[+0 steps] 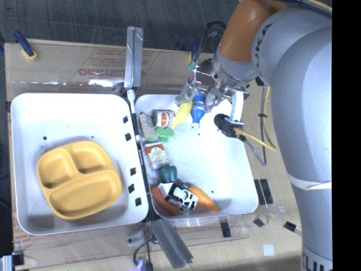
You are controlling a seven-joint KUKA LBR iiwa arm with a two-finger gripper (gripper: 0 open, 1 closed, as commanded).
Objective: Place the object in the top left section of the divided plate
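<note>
A yellow divided plate [115, 180] lies in the left bin [34, 109], with two small sections on its far side and one large section on its near side; all three hold nothing. My gripper [198, 103] hangs over the far edge of the right bin [240, 168]. A small blue bottle [197, 113] with a white tip pointing down sits between the fingers, which are shut on it. A yellow banana-like piece [181, 115] lies just left of the bottle, close to the left finger.
The right bin's left side holds a red can [163, 118], a green cap [164, 133], a striped packet [147, 126], and a small carton [157, 154]. An orange carrot [204, 201] and a black-and-white item [181, 196] lie at its near edge. A metal divider [133, 55] separates the bins.
</note>
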